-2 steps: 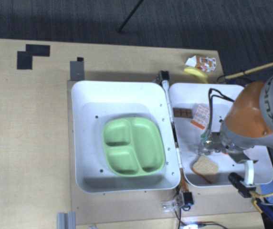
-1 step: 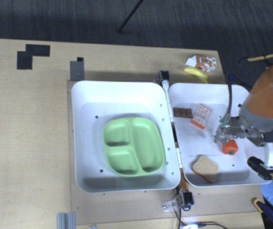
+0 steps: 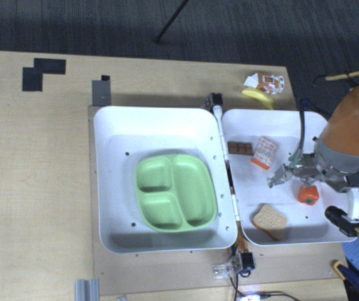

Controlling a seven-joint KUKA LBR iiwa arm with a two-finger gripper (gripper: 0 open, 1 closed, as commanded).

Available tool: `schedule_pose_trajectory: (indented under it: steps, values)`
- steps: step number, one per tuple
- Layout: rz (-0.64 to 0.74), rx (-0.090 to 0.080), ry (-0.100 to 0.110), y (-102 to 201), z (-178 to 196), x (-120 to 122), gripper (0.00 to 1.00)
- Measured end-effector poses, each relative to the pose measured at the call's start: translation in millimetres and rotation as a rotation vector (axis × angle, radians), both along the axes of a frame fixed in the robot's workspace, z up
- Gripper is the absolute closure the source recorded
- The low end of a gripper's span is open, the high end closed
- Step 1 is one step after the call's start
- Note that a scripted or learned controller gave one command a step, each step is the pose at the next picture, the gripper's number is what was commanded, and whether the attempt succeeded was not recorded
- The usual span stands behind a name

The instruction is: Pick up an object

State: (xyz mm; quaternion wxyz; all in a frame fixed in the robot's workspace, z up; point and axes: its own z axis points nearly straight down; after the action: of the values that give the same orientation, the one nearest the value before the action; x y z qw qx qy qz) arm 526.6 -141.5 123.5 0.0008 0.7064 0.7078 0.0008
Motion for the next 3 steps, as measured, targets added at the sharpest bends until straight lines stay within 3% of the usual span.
schedule_pose_trajectory:
  steps: [1,2,3]
  values:
    - [-0.002,-0.002,-0.006,32,-37,-38,0.0]
    - [-0.001,-0.002,-0.012,32,-25,-35,1.0]
    - [0.0,-0.002,-0.002,-40,22,-4,1.0]
